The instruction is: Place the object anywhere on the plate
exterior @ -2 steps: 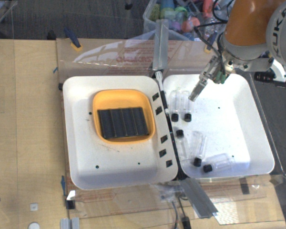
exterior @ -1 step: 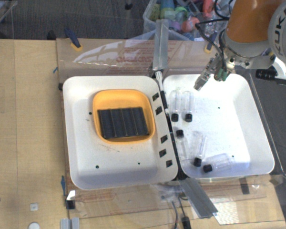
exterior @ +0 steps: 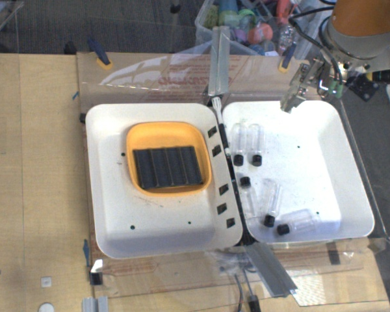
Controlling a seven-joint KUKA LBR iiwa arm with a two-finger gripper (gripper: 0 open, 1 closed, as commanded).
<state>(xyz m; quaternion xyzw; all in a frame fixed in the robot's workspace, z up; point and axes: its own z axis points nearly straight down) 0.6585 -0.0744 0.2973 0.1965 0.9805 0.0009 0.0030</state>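
The hand (exterior: 292, 99) hangs at the far edge of the right bin (exterior: 325, 174), near its back left corner, under the arm (exterior: 364, 12) with its orange band. Whether it is open or closed I cannot tell. Below it, several clear vials with black caps (exterior: 253, 145) lie scattered along the left side of the right bin, some near the front. In the left bin (exterior: 110, 226) sits the orange plate (exterior: 168, 132), with a dark ridged block (exterior: 168, 168) resting on it.
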